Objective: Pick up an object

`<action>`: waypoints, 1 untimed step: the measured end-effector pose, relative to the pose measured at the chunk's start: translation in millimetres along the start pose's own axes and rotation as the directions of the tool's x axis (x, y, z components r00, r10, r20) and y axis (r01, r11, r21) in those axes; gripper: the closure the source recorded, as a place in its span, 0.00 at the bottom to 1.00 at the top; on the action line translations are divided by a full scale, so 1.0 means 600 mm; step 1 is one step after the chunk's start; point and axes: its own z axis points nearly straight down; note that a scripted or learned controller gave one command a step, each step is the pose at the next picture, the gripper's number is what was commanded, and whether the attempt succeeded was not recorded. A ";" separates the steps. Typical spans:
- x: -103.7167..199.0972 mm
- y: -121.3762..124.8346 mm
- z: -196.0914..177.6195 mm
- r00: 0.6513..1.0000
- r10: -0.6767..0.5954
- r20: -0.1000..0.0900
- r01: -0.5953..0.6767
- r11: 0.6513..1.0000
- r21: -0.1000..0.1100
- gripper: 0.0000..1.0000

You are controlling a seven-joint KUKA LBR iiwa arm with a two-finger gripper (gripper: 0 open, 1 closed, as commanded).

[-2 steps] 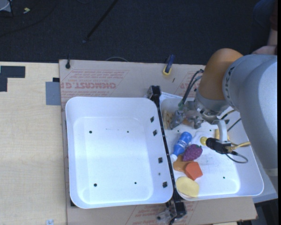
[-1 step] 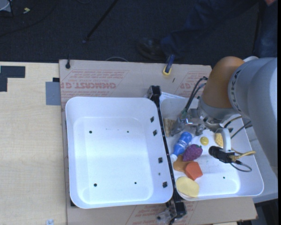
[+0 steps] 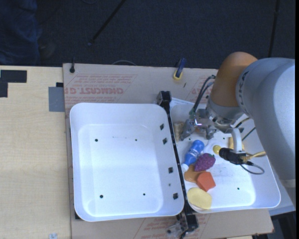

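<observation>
Your hand (image 3: pixel 195 127) hangs low over the right bin's (image 3: pixel 259 195) far left corner; whether it grips anything, you cannot tell. Just beside it lie a blue bottle (image 3: pixel 193 151), purple grapes (image 3: pixel 205 162), orange block (image 3: pixel 206 181), yellow lemon (image 3: pixel 200 198), clustered for picking.

Wooden bench (image 3: pixel 25 153), cardboard sheet (image 3: pixel 114 83), two white bins (image 3: pixel 77 133)

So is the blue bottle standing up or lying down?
Lying down: the blue bottle rests on its side in the right bin, touching the purple grape cluster.
</observation>
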 end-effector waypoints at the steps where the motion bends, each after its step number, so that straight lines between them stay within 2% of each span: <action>1: -0.020 -0.030 0.002 1.000 -0.001 -0.013 0.001 1.000 -0.021 0.00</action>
